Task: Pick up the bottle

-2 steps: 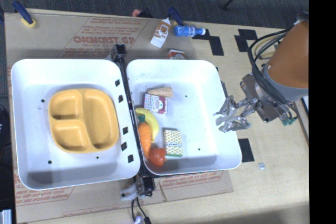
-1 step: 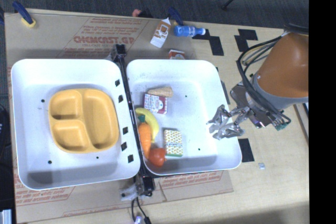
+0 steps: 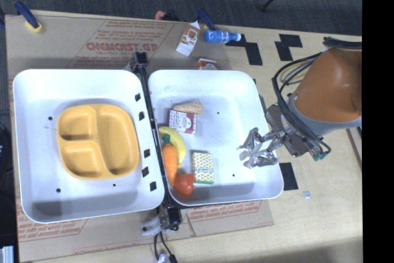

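A: Bottle (image 3: pixel 220 37) lying on its side on the table (image 3: pixel 308 218), beyond the far rim of the right bin (image 3: pixel 237 80), blue cap end toward the right. Just beside a small carton (image 3: pixel 188 38) on its left.

B: And the end effector (image 3: pixel 251 149)?

A: Hanging over the right bin's right side, near the rim, fingers (image 3: pixel 249 142) spread apart with nothing between them. Well apart from the bottle, which sits up and to the left of it, outside the bin.

B: Inside that bin?

A: Banana (image 3: pixel 173 138), carrot (image 3: pixel 169 160), tomato (image 3: pixel 183 183), 2 small boxes (image 3: pixel 183 121) and a wedge of bread (image 3: pixel 188 108), all grouped toward the left wall, apart from the fingers.

B: Left bin (image 3: pixel 37 108)?

A: Holds 1 yellow divided plate (image 3: pixel 97 140).
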`<state>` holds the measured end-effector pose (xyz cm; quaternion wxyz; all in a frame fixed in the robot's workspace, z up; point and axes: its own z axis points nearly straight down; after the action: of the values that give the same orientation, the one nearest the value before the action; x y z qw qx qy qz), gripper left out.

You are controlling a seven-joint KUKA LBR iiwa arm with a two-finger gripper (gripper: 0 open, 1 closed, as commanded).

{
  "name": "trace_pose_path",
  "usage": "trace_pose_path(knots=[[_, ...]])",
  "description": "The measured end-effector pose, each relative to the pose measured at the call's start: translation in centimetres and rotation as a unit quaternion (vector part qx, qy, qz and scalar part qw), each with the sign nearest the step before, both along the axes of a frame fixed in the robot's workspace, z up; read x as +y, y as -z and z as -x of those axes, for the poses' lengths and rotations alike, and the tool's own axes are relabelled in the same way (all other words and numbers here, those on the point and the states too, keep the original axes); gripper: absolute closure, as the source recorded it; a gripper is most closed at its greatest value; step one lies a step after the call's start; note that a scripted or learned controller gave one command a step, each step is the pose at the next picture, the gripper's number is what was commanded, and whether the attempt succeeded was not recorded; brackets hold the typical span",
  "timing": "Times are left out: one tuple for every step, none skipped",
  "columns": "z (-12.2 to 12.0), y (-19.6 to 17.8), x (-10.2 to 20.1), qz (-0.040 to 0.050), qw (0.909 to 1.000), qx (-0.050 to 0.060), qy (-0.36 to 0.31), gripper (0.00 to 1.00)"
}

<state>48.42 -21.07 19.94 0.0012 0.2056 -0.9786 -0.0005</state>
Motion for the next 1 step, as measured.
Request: trace_pose_path(knots=[[-0.10, -0.54, 0.02, 0.0002, 0.9883, -0.002, -0.153, 1.00]])
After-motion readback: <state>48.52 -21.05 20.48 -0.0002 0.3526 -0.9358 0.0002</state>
